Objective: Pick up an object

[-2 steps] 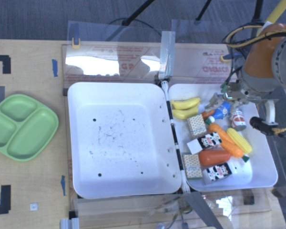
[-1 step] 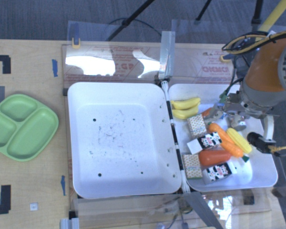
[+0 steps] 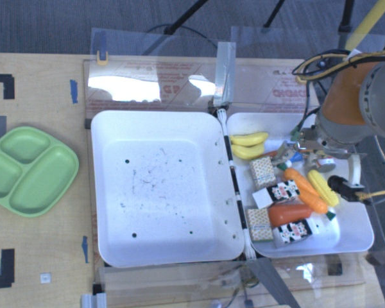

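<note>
Objects: heap in right bin, carrot uppermost beside banana. Gripper above heap's upper edge; jaws' opening cannot be told. Advice: descend on carrot, squeeze across its width.

Scuffed, seemingly plastic white bin

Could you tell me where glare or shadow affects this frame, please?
In the camera view, bright glare streaks the clear panel behind the left bin; the arm shades the right bin near the bananas; the green plate is evenly lit.
</note>
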Controlling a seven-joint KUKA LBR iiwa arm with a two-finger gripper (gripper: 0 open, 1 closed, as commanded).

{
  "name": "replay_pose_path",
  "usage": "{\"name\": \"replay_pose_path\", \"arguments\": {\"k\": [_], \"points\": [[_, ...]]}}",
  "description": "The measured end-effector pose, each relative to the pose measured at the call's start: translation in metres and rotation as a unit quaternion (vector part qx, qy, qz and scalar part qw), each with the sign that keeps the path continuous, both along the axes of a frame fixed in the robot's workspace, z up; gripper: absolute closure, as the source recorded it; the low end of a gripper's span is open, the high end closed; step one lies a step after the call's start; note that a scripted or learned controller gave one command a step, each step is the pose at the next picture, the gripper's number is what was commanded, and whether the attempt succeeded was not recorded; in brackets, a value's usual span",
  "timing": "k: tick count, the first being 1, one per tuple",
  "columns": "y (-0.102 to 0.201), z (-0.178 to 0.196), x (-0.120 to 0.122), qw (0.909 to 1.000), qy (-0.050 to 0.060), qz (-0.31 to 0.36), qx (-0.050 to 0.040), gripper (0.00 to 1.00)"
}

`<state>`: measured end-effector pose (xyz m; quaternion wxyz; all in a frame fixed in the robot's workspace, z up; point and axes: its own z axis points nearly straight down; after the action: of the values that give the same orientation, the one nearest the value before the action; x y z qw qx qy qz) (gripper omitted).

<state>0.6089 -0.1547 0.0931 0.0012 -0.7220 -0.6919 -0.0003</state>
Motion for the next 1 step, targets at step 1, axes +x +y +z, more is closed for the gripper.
{"name": "replay_pose_path", "arguments": {"k": [1], "points": [[-0.0004, 0.0099, 0.0002, 1.0, 0.0, -0.001, 0.0004, 1.0]]}}
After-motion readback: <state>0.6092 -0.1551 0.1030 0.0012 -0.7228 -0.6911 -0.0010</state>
